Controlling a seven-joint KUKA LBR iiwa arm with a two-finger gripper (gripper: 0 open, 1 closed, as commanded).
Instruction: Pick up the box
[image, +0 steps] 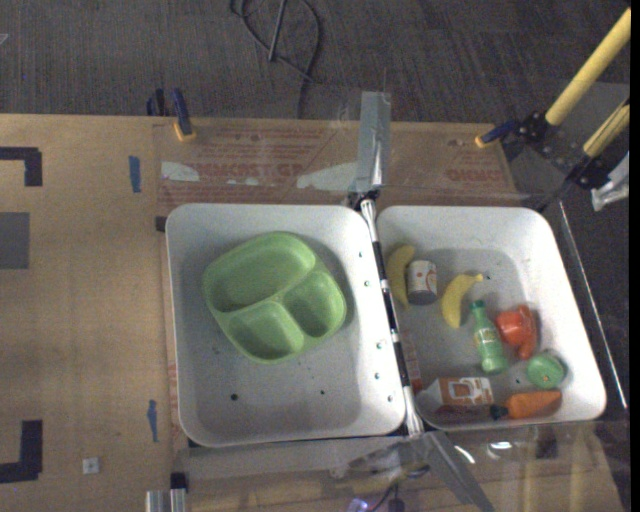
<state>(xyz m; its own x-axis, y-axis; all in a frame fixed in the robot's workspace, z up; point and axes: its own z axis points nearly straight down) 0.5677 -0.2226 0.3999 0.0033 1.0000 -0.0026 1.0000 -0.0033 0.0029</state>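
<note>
Landmark: green bottle (488, 340), lying in the right bin (572, 285) with its cap toward the far wall.

- Box (460, 391): orange and white, lying flat, just nearer the camera than the bottle and a little to the view's left of it. Its long side runs along the bin's near wall. Close to the bottle's base; I cannot tell whether they touch.
- Carrot (531, 404): nearer the camera than the bottle and to its right, in line with the box and just beside the box's right end.
- Round green piece (546, 371): right of the bottle's base, near but apart.
- Red-orange piece (517, 327): just beside the bottle on its right; contact unclear.
- Yellow banana (458, 298): just left of the bottle's cap end.
- Small can (422, 281): further left of the bottle, beyond the banana, upright.
- Second banana, paler (400, 272): left again, against the bin's wall by the divider.
- Green divided plate (275, 295): well apart from the bottle, across the divider, in the left bin (182, 300); three compartments, sitting flat.
- Yellow poles (592, 62): far beyond the bottle, outside the bins at the view's upper right.

Claw: opening and load cannot be told from this frame. Nothing is touching the box from above.
</note>
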